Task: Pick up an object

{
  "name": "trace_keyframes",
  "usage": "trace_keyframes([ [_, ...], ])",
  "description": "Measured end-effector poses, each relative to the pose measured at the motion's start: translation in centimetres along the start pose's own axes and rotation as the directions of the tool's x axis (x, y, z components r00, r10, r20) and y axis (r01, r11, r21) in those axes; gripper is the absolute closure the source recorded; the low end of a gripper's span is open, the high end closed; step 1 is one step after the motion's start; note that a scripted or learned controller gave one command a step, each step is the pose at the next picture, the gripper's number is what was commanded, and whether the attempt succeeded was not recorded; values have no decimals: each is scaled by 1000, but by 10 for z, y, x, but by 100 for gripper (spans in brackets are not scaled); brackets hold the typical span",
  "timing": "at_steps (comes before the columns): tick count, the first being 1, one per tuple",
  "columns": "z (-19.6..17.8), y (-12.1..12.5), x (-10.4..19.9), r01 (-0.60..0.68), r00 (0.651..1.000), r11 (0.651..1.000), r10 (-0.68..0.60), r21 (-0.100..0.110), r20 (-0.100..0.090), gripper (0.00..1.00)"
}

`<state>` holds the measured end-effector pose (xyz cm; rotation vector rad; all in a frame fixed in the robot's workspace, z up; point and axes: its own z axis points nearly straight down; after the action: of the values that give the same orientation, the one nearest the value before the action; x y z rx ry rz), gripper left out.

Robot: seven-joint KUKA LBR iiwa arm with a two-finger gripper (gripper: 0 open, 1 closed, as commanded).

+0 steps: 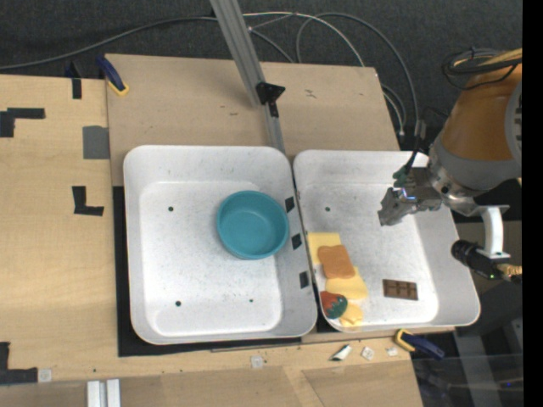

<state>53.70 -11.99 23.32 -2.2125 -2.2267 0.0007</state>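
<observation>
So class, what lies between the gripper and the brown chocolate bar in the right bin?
Only bare white bin floor separates the gripper from the chocolate bar in the camera view.

Evenly and fairly brightly lit from above, with no hard glare; whitest on the floors of the left bin (170, 270) and right bin (356, 185), where detail thins but speckles stay readable; dimmer over the dark ground beyond the table (51, 159). Soft, short shadows only: a faint one hugging the blue bowl (252, 225), a darker patch under the pincer (397, 203) and along the bins' lower rims. Mildly soft and grainy throughout; small items by the near edge blurred; straight edges not visibly bent.
</observation>
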Motion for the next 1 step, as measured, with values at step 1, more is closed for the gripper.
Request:
trace_keyframes([
  [1,-9,-7,51,1,1000,1000,-1,-1,-1,100],
])
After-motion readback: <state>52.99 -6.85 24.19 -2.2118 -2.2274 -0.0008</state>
